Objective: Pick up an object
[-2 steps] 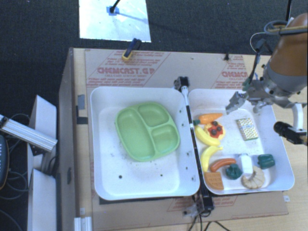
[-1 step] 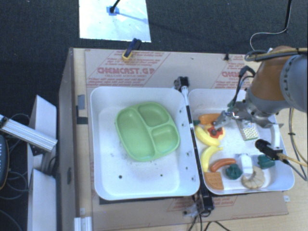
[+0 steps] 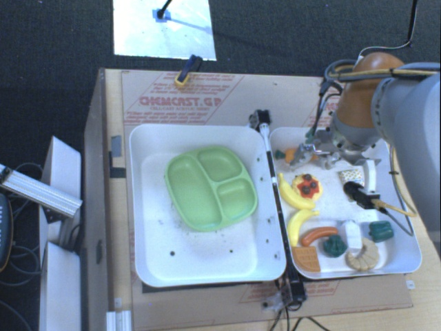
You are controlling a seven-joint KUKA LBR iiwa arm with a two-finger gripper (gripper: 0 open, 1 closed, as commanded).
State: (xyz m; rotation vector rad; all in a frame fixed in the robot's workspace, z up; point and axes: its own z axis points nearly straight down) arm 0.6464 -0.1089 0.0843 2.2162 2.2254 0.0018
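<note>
A robot lab: a grey arm (image 3: 406, 95), a cardboard-topped bench (image 3: 186, 95), loose cables (image 3: 413, 12), dark carpet (image 3: 48, 40).

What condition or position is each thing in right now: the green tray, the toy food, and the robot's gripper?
Green divided tray: lying flat in the left bin, nothing in its compartments.
Bananas: two, lying in the right bin by the divider.
Small pizza: flat, touching the upper banana.
Sausage: lying on its side.
Waffle: flat in the near corner.
Gripper: low over the right bin's far end; what it holds is unclear.
</note>
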